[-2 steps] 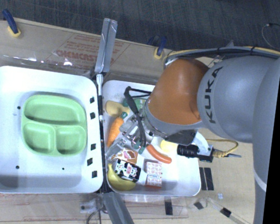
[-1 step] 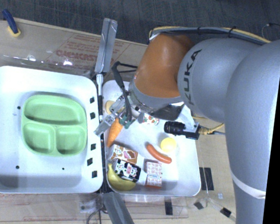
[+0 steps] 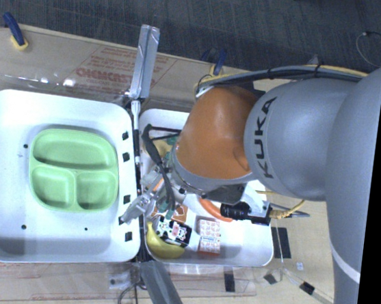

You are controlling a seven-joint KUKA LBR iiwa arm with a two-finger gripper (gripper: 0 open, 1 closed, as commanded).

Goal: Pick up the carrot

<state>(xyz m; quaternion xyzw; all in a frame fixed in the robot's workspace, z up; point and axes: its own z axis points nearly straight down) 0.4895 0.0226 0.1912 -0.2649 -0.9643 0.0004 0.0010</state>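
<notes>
The arm [image 3: 260, 143] hangs low over the right bin [image 3: 260, 256], its bulk covering most of the clutter there, apparently brought down to search for the carrot [image 3: 210, 207]. An orange sliver that is probably that carrot shows just right of the gripper [image 3: 161, 196], beside a small box [image 3: 208, 234] and a yellow thing [image 3: 161, 246] at the near wall. Whether the gripper is spread or closed cannot be told; the left bin [image 3: 3, 159] carries a green tray [image 3: 74, 169].
</notes>
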